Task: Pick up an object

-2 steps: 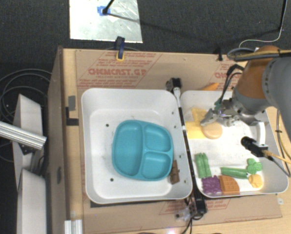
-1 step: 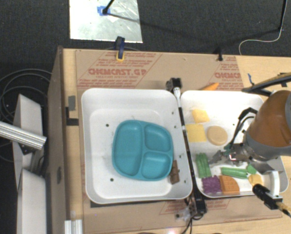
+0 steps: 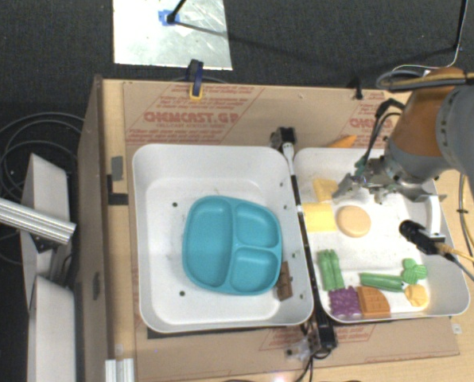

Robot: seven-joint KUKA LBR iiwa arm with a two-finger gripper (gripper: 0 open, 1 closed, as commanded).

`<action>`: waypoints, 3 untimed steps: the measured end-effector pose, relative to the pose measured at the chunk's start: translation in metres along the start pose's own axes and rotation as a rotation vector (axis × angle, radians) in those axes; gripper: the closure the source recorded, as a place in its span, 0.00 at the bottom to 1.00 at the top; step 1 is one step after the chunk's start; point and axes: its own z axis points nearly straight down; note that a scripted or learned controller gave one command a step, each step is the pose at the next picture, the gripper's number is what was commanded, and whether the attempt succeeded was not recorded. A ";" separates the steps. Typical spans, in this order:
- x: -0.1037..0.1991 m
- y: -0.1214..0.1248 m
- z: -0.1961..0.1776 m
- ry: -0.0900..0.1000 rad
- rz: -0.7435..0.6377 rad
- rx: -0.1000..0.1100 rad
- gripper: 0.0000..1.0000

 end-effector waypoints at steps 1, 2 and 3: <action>-0.014 -0.020 0.033 0.003 0.009 0.015 0.00; -0.014 -0.018 0.020 0.002 0.005 0.010 1.00; -0.014 -0.018 0.021 0.002 0.005 0.010 0.00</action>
